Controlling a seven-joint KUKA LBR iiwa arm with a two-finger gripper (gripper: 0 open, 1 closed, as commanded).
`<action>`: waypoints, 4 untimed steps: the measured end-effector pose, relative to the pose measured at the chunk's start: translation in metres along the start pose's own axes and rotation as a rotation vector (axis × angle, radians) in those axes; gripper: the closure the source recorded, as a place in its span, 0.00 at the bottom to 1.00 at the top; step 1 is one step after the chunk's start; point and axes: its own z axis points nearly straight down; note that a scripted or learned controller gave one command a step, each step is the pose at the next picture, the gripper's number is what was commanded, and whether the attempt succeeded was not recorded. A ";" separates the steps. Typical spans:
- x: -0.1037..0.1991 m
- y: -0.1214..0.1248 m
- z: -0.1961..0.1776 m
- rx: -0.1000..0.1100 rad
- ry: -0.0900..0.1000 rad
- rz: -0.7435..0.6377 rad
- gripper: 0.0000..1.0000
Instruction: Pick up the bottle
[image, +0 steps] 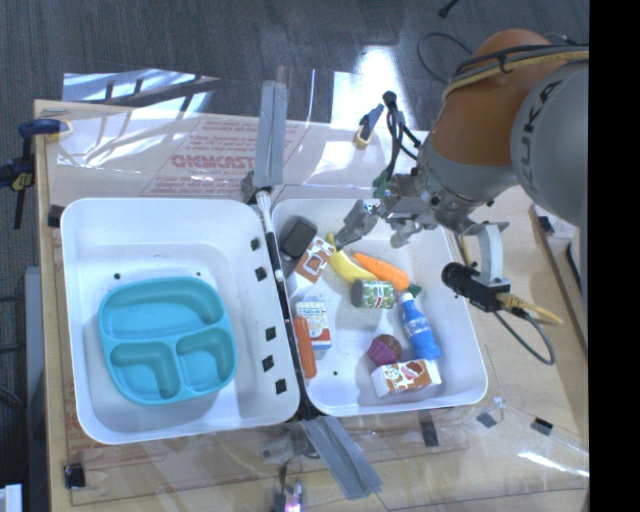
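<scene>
Hovering above the right bin (462, 300), gripper (352, 226) with fingers narrowly parted, holding nothing; blue bottle (419, 328) lying beside purple fruit (385, 350)

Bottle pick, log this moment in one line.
gripper above right bin's far side | bottle lying in right bin, ungrasped | tray in left bin
</scene>
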 end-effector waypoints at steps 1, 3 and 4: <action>-0.062 -0.064 0.074 0.000 0.000 0.066 0.00; -0.094 -0.070 0.113 -0.003 -0.001 -0.094 0.00; -0.094 -0.033 0.162 -0.002 -0.001 -0.099 0.00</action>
